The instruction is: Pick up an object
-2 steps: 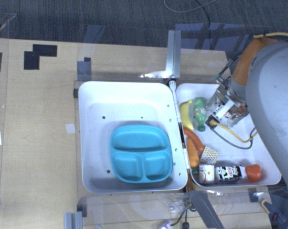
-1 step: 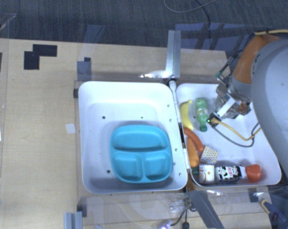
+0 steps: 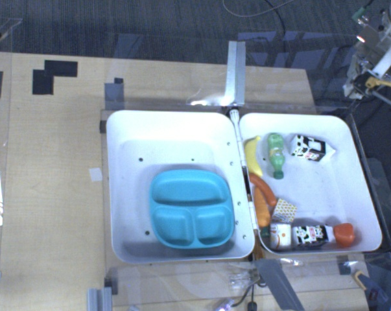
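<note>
The arm's end sits at the far right corner, beyond the right bin (image 3: 351,173) — the gripper (image 3: 367,80) is partly cut by the frame, and its opening cannot be told; nothing is seen in it and it touches no object. The objects lie well apart from it, in the right bin: a yellow banana (image 3: 251,155) and an orange carrot (image 3: 264,199) along the left wall, a green bottle (image 3: 275,153) just beside the banana, a black-and-white carton (image 3: 308,148) toward the far side, and along the near wall a small jar (image 3: 281,236), a cow-patterned bottle (image 3: 310,234) and its orange cap end (image 3: 345,234). The middle and right of this bin's floor are bare. The left bin (image 3: 127,173) holds a blue divided tray (image 3: 192,207) near its front.
</note>
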